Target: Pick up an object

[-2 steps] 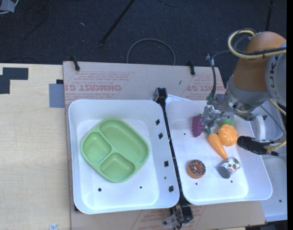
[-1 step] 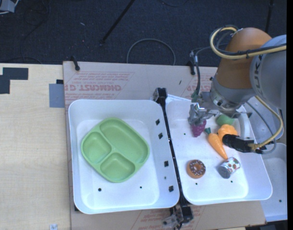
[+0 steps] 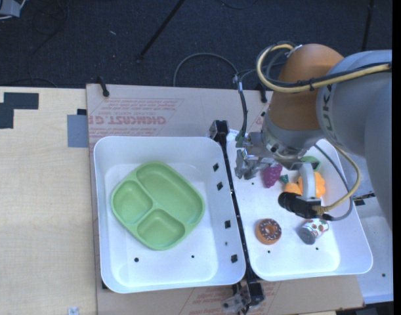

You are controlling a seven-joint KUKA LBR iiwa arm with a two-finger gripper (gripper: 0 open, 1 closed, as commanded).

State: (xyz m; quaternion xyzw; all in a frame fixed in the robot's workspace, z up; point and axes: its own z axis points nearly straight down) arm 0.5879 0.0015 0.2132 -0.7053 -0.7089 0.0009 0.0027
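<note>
Where the arm reaches in from the right, we find the gripper lowered over the far left part of the right bin, close to the wall that borders the left bin. We cannot tell from this view whether the gripper is released or clenched, and we see nothing held in it.

Just to the right of the gripper lies a purple toy; we cannot tell whether the two touch. Further right, beside the purple toy, lies an orange and yellow toy, partly covered by robot hardware. Nearer to us, a donut with brown icing lies flat on the bin floor, well apart from the gripper. To the right of the donut, and near it, rests a small grey and red object, too small for us to name.

We note one item in the left bin: a green divided plate with three compartments, lying flat near the middle. Both bins stand on a cardboard sheet on the bench.
</note>
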